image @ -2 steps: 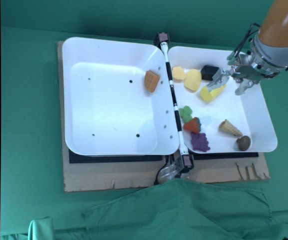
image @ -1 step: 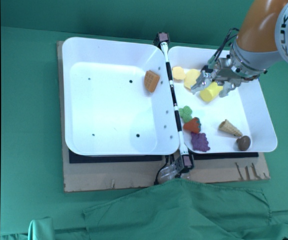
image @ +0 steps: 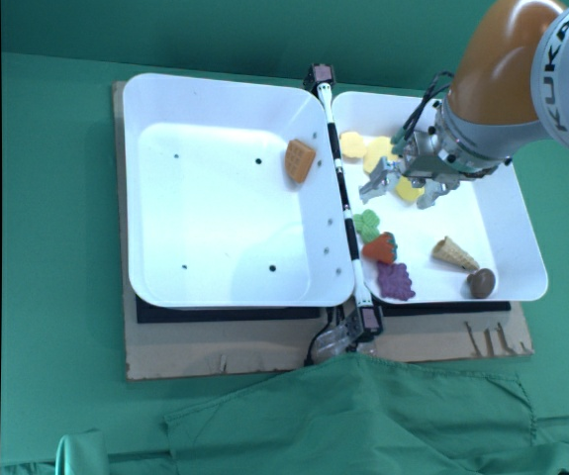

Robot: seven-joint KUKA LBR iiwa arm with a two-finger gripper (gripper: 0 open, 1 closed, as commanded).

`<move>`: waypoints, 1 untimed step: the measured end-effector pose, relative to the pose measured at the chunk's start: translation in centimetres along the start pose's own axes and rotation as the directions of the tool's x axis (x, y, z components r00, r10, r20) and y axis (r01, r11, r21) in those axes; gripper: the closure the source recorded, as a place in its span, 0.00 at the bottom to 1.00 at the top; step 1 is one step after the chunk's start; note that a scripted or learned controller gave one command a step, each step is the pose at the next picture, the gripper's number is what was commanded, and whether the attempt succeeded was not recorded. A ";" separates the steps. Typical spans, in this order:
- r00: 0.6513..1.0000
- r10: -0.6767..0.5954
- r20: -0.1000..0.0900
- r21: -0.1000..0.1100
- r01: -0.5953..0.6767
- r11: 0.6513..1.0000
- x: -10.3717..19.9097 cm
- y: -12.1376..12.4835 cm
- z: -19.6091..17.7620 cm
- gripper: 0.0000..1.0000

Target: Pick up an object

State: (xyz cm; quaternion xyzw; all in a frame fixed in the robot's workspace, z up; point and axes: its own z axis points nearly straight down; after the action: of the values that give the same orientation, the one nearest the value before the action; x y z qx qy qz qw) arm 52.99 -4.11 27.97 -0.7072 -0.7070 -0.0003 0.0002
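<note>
My gripper hangs over the upper middle of the right bin, fingers spread open. A yellow piece lies on the bin floor in the gap between the fingertips; I cannot tell whether they touch it. Two more yellow pieces lie just left of the gripper. Further forward in this bin are a green toy, a red strawberry, purple grapes, an ice cream cone and a brown lump. An orange waffle leans against the left bin's right wall.
The left bin holds the waffle at its right side. A black-and-white divider rail runs between the bins. Green cloth bunches up in front of the bench. The arm's wrist covers the right bin's far right corner.
</note>
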 end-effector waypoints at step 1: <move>1.000 0.006 0.004 -0.006 -0.006 1.000 -4.1 3.3 0.0 0.00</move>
State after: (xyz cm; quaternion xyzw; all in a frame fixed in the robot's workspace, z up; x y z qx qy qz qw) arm 56.25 -8.16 28.01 -0.7092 -0.7050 -0.0013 -0.0034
